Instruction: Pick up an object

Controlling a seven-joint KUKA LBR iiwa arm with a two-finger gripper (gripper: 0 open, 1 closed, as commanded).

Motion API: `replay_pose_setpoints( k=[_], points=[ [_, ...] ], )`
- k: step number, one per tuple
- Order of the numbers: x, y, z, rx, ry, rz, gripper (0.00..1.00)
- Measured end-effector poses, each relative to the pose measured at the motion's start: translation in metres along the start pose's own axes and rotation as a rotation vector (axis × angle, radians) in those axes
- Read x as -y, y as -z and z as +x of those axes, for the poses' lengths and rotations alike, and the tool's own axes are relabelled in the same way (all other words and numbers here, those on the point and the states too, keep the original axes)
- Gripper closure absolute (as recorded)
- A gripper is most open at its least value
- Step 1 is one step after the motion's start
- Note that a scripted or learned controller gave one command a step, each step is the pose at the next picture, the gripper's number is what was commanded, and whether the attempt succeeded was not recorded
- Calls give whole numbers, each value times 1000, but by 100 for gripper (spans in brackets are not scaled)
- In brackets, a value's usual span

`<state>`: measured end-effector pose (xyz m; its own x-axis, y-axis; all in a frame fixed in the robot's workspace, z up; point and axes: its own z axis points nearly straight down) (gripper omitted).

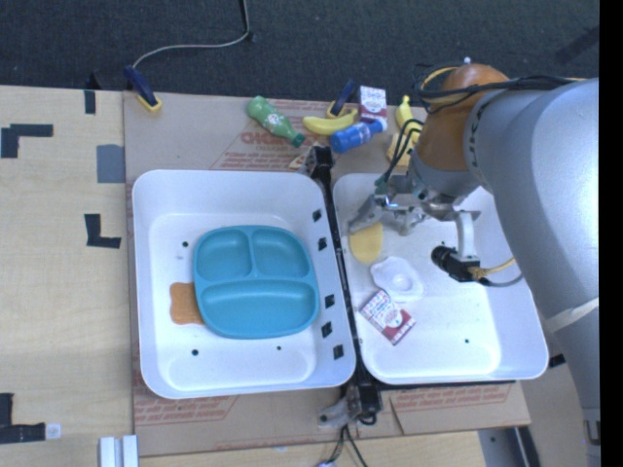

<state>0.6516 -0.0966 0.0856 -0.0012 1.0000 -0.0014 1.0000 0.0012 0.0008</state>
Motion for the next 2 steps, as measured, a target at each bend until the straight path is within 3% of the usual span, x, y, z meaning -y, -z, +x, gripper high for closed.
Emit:
replay_pose_setpoints(
  k=[2],
  points=[
    [-1,0,2,1,-1,0,0]
  ],
)
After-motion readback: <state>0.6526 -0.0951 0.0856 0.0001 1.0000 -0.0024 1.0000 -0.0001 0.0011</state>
